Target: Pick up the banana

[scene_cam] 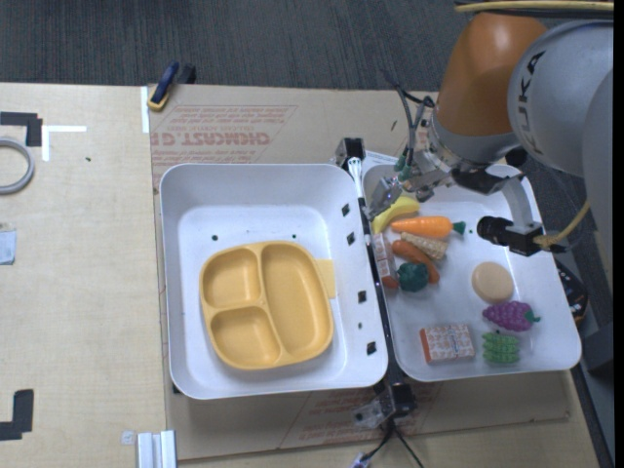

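Orange-banded arm (507, 76) looms highest over right bin (546, 344), tool (408, 178) just above banana (393, 213) at bin's upper-left corner, banana's long axis slanting toward carrot (429, 227); tool's opening cannot be told

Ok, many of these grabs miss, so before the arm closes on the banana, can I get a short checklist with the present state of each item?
1. Banana in the right bin, at its upper left corner: ok.
2. Gripper sits right above the banana: ok.
3. Fingers open or shut: cannot tell, they are too small and cluttered.
4. Banana between the fingers: cannot tell.
5. Room around the banana: not ok, the carrot lies against it and the bin wall is close on its left.
6. Yellow plate in the left bin, out of the way: ok.
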Tool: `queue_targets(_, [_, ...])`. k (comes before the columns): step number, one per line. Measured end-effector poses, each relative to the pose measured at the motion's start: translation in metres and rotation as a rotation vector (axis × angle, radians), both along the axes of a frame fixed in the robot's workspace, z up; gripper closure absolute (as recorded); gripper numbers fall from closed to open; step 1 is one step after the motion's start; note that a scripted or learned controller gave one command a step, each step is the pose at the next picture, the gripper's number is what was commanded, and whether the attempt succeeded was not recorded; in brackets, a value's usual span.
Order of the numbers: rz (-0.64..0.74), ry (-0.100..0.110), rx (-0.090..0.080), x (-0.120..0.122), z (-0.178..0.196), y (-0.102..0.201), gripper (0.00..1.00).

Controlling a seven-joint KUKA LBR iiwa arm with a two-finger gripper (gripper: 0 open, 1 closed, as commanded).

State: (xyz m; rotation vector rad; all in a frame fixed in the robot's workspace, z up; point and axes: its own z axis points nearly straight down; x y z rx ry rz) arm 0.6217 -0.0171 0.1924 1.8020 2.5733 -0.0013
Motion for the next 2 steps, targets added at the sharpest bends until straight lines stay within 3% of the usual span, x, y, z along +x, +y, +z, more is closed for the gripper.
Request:
queue_targets(1, [0.318, -0.003, -0.001, 0.038, 0.0, 0.016, 0.0])
queue_targets(2, [0.126, 0.0, 0.0, 0.01, 0.0, 0.031, 0.0])
